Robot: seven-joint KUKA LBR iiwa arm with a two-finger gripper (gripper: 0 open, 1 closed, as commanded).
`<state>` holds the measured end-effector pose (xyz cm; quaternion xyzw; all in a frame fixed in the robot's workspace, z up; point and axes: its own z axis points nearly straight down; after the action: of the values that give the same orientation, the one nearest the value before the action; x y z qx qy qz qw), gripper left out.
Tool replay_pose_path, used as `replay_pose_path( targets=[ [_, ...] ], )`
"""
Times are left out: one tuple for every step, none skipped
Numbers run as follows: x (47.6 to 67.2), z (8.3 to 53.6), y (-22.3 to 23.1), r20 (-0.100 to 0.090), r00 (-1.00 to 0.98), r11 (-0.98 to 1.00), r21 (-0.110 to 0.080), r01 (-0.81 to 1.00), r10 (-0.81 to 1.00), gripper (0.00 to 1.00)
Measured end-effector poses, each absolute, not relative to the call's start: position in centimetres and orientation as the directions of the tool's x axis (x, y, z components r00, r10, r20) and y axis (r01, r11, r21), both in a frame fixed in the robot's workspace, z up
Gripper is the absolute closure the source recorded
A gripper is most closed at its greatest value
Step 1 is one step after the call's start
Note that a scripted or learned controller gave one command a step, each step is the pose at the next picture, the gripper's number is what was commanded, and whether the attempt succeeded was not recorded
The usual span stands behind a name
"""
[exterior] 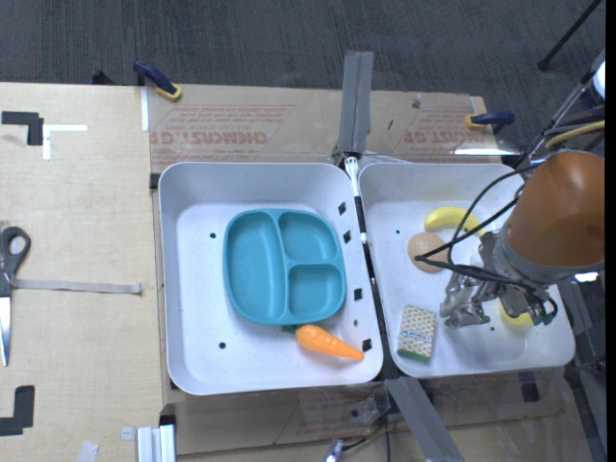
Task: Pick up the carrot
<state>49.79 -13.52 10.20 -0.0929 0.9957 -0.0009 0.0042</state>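
1 carrot [329,343] lies in the bin [183,258] across the divider from the gripper [464,314], against its near wall, just below the blue tray [285,264]. The gripper hangs in the other bin beside a sponge [417,332]; whether it is apart or together cannot be told. Judged: the carrot looks like a light, rigid, smooth plastic toy, tapered, likely to slip. Grasp across the thick middle, not the narrow tip.
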Motion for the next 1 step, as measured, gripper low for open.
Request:
replay_pose_path(
  targets=[
    [49.79, 10.20, -13.51, -0.008, -0.983, 0.983, -0.002, -0.185, -0.185, 0.00]
  ],
)
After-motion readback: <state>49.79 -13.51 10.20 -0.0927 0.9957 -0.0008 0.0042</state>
